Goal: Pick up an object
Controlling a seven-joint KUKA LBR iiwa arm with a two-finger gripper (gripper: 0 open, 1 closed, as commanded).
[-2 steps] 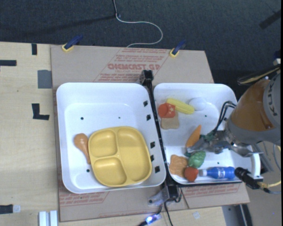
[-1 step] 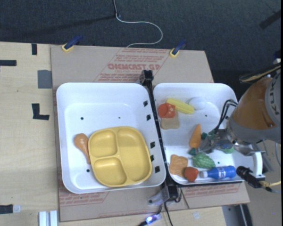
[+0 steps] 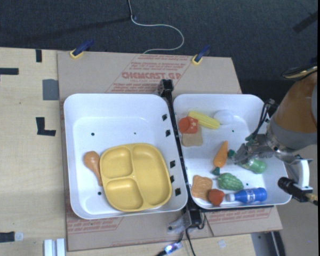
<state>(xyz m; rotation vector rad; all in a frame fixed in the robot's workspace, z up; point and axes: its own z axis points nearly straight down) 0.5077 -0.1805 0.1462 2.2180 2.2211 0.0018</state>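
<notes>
My gripper is down inside the right bin, near its right wall. A pale green object lies just below and to the right of it, touching or nearly touching it. Left of the gripper sits an orange carrot, a short gap away. A dark green vegetable and a clear bottle with a blue end lie nearer the front wall. Further back are a yellow corn cob, a red tomato and a tan slice. I see nothing lifted off the bin floor.
A toast piece and a red fruit sit at the right bin's front left. A white item lies at the back. The left bin holds a yellow divided plate and a tan drumstick-like toy.
</notes>
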